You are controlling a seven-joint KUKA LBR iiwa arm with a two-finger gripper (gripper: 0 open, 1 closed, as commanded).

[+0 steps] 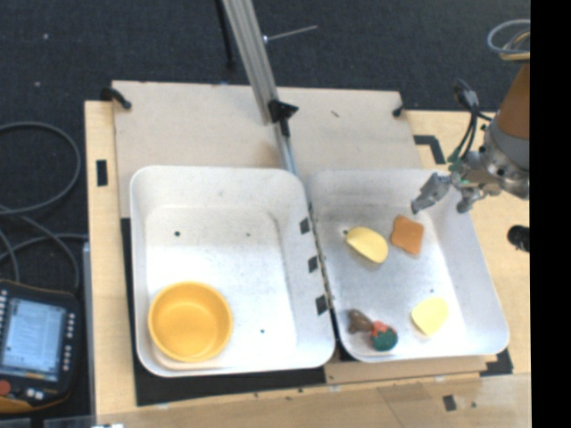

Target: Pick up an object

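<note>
While the gripper [443,195] hangs empty over the right bin [482,266], the pick is at the approach step.
Left to right: yellow bowl [190,320] far left of the apart jaws, pale yellow piece [367,244] below-left, orange piece [408,235] just below them; next it must descend and close.

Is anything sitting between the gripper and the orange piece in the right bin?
Nothing visible does. The gripper hangs above the right bin's upper right part, and the orange piece lies just below and left of it, with bare bin floor around it; the pale yellow piece sits farther left.
</note>
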